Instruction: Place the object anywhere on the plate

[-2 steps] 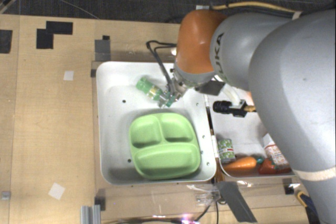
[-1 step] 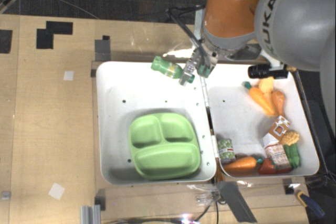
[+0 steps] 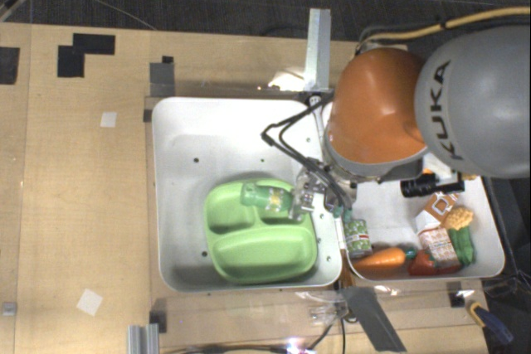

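Note:
A green divided plate (image 3: 261, 240) lies in the left bin (image 3: 178, 178), towards its front right. A small clear bottle with a greenish label (image 3: 265, 196) lies on its side over the plate's upper right compartment. My gripper (image 3: 309, 196) hangs just right of the bottle's end, at the plate's right rim, under the orange wrist band (image 3: 373, 108). The arm's bulk hides the gripper's upper part, and I cannot tell whether the bottle is touched or held.
The right bin (image 3: 489, 261) holds a small can (image 3: 358, 236), a carrot (image 3: 383, 259), a red item (image 3: 423, 263), a corn cob (image 3: 457, 218), a green vegetable (image 3: 463, 249) and a packet (image 3: 435, 240). Black cables (image 3: 286, 137) loop over the left bin's back right.

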Controlling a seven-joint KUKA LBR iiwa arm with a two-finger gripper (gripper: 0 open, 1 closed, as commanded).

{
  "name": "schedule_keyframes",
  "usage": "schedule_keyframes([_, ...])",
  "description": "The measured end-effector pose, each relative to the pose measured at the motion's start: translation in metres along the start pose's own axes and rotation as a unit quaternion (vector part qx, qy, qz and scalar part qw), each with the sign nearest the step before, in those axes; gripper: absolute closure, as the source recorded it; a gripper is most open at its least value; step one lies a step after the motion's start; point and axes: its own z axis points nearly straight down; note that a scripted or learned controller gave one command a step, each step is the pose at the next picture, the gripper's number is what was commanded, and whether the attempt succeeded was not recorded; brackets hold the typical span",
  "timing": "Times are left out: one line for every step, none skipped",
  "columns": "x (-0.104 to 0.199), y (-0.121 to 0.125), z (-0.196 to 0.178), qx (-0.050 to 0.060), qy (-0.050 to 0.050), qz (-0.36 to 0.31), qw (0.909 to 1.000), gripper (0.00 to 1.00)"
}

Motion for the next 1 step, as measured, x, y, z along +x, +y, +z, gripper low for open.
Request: schedule_keyframes([0.0141,0.0433,-0.0242,-0.001,-0.002,-0.255,0.9669,1.0])
